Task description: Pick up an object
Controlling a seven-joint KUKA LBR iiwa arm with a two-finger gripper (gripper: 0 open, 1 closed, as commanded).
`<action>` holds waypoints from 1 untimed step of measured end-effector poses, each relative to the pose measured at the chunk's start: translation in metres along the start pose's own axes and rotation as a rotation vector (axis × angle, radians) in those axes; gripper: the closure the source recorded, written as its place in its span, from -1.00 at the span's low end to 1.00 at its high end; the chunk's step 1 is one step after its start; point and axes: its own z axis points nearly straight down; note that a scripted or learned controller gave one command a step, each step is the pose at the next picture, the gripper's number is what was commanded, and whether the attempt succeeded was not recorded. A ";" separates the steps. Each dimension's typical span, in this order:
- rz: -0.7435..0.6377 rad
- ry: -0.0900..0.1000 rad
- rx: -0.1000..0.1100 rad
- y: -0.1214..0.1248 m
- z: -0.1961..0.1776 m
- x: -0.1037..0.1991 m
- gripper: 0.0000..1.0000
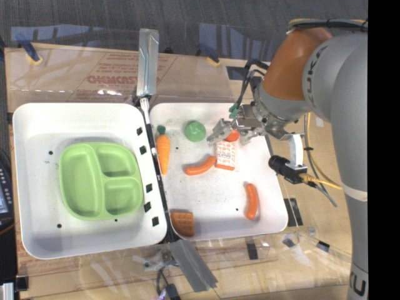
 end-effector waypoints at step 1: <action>0.000 0.000 0.000 0.000 0.000 0.000 -1.00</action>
